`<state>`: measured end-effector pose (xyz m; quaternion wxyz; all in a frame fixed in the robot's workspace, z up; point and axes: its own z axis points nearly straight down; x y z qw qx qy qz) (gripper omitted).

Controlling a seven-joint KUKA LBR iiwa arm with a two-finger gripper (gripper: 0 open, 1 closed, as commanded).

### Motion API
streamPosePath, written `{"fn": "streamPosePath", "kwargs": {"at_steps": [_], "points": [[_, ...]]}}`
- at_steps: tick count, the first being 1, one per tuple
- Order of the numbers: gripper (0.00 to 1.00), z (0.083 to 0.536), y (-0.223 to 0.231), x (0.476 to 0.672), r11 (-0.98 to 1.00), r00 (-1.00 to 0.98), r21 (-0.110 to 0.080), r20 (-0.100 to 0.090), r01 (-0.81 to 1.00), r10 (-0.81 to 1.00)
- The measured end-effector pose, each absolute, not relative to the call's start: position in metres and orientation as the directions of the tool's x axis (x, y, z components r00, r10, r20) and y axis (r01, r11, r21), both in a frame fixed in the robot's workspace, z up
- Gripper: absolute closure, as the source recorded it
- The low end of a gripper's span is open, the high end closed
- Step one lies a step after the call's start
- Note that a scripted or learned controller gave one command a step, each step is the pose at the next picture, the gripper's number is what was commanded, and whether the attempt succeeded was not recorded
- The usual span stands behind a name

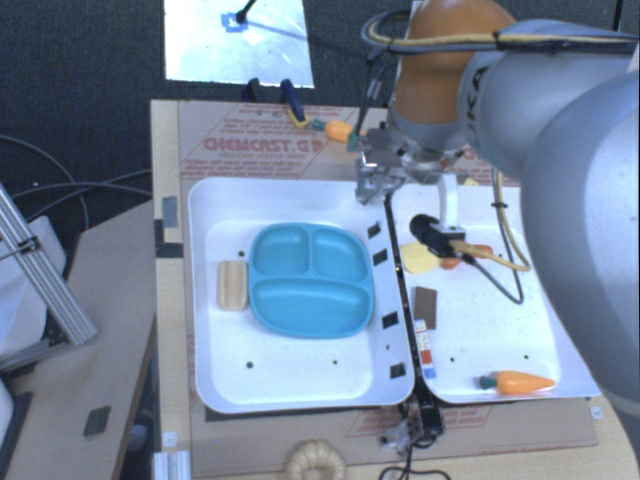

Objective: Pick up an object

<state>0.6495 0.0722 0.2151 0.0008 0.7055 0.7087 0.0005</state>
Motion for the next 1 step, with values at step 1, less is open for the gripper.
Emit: {"fn": "streamPosePath", "kwargs": {"at_steps": [1], "points": [[1.00,0.2277,0.0691,0.6603,0.005,-0.005,0.003,0.001,1.000,1.000]]}}
